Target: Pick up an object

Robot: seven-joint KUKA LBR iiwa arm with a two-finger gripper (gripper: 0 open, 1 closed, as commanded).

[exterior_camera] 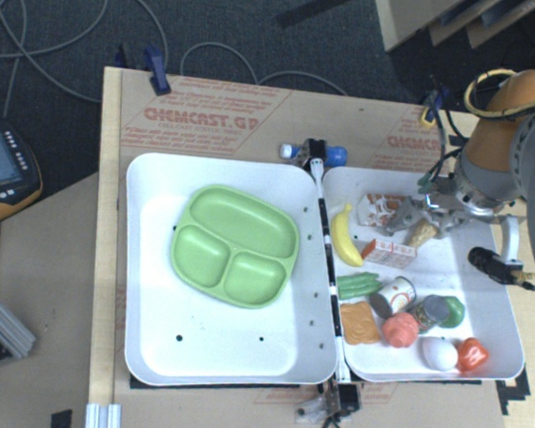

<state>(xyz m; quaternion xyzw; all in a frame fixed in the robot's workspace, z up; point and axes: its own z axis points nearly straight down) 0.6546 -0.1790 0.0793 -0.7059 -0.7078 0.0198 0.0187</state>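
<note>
Grey arm's gripper [416,216] low in rt bin [511,321] (finger state unclear), near banana [345,237].

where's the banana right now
The banana lies in the right bin, against its left wall near the divider between the bins, just above the green pepper and left of the small red-and-white box.

**Lots of room on the left, a crowd on the right**

The left white bin [143,328] has wide bare floor along its front and left side. Only the green plastic tray with three sections [234,246] sits in the way, near the middle. The right white bin [511,326] is packed: a yellow banana [345,237], a green pepper [357,285], a red ball [400,330] and a white egg [439,353] lie close together. A bare strip runs along its right side.
</note>
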